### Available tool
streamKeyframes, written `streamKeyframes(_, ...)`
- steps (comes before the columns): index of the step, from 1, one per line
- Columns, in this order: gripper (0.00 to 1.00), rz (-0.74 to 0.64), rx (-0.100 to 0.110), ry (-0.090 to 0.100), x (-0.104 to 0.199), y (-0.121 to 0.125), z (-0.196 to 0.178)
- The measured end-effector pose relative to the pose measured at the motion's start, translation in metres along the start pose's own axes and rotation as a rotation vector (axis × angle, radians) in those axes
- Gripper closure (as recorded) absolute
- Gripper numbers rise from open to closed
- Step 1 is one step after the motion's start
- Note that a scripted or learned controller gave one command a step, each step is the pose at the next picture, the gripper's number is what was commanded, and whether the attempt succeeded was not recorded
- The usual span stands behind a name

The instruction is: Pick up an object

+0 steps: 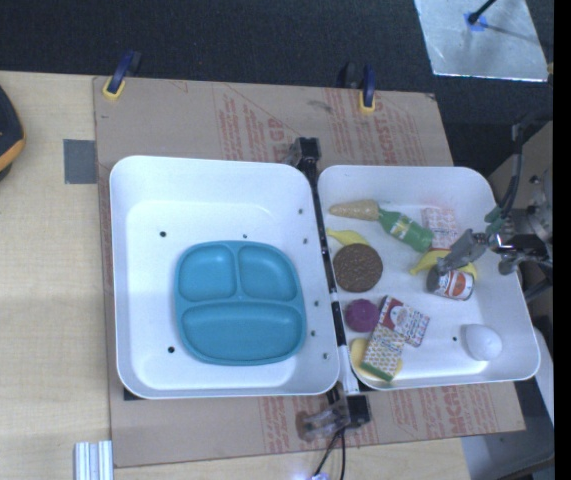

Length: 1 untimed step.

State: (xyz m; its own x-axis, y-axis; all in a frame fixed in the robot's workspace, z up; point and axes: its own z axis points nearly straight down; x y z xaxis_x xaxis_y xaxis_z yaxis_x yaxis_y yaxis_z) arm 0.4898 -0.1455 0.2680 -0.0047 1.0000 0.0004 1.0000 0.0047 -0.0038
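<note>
The approach step seems in hand: the claw (462, 256) hangs with fingers spread and holding nothing, just over the small can (455, 285) near the right bin's (417, 178) right edge, so next it must lower and close.

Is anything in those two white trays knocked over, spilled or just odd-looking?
Nothing looks spilled or broken. The right bin holds a loose jumble: the green bottle and small can lie on their sides. The left bin has a blue divided plate sitting flat.
</note>
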Motion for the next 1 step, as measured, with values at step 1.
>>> streamKeyframes(1,0.0,0.0,0.004,-0.001,-0.0334,0.049,0.0895)
